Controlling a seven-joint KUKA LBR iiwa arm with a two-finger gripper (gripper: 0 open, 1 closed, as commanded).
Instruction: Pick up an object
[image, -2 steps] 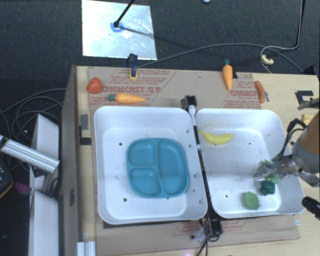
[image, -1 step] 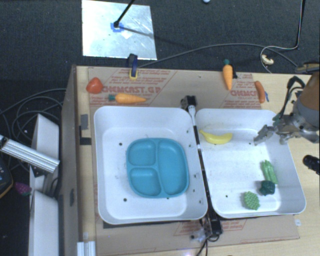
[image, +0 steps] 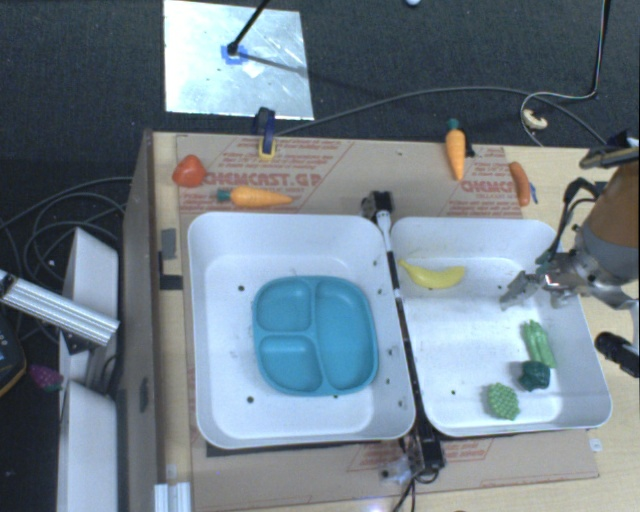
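Arm (image: 612, 225) enters from right; end effector (image: 530, 288) low, fingers apart, empty.

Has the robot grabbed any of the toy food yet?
Not yet. The gripper hovers over the right white bin with nothing between its fingers. The yellow plastic banana, green ridged vegetable and green bumpy toy lie there, so the pick remains.

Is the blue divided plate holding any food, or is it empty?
Empty: the blue divided plate in the left bin shows only bare blue compartments.

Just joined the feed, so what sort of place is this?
Probably a robot lab's pick-test bench: two shallow white bins on brown board, toy food like a yellow plastic banana, loose black cables on dark carpet.
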